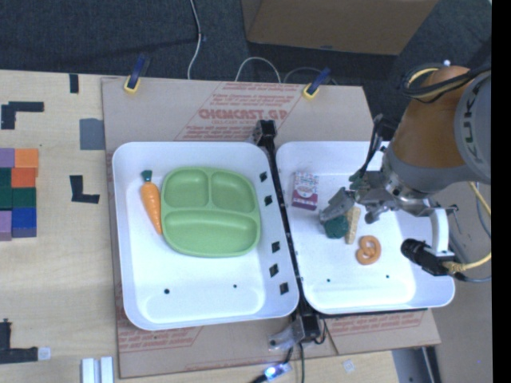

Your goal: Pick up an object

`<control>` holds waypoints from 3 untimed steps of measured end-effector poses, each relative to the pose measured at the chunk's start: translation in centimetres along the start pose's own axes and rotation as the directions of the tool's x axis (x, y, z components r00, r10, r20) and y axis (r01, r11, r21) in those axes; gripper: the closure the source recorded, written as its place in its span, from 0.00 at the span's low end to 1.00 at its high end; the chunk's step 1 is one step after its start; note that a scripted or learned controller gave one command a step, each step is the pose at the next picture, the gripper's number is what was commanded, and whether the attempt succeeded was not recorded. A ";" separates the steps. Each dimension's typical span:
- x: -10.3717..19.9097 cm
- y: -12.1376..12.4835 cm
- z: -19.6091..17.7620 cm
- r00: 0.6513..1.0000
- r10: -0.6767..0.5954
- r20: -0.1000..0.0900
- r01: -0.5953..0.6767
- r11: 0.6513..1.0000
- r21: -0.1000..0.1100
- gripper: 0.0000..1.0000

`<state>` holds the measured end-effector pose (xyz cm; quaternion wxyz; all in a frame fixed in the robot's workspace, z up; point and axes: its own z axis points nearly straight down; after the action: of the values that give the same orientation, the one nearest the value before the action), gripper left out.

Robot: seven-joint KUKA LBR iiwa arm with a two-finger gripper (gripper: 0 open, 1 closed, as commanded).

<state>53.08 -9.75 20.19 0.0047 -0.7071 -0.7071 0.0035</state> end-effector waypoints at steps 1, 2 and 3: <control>0.0 0.2 -0.5 1.000 -0.002 0.002 0.002 1.000 -0.010 0.00; 0.1 0.3 5.9 1.000 -0.001 0.001 0.001 1.000 -0.005 0.00; 0.2 0.2 11.4 1.000 -0.001 0.001 0.001 1.000 -0.004 0.00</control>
<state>53.11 -9.57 8.81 0.0032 -0.7068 -0.7074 0.0025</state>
